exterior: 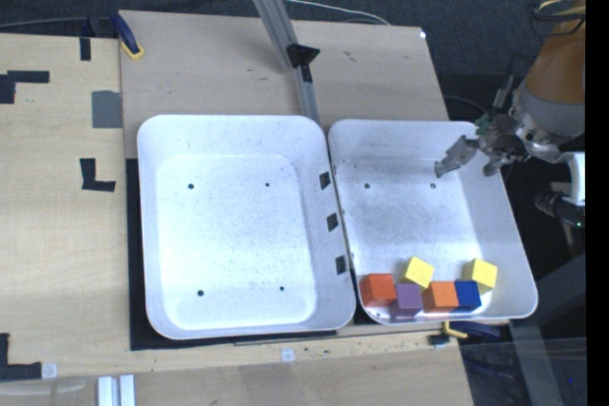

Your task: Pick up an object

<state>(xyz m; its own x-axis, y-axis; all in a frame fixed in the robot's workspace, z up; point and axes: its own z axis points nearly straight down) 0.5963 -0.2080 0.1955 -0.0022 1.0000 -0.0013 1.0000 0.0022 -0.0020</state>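
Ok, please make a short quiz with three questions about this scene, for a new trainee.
1. True or false: the blocks lie in the right bin.
2. How many yellow blocks are there? A) one B) two C) three
3. Fill in: the gripper hangs over the ____ end of the right bin, away from the blocks.

Key
1. True. The orange block, purple block, second orange block, blue block and both yellow ones sit at its near end.
2. B: one yellow block, another yellow block.
3. far
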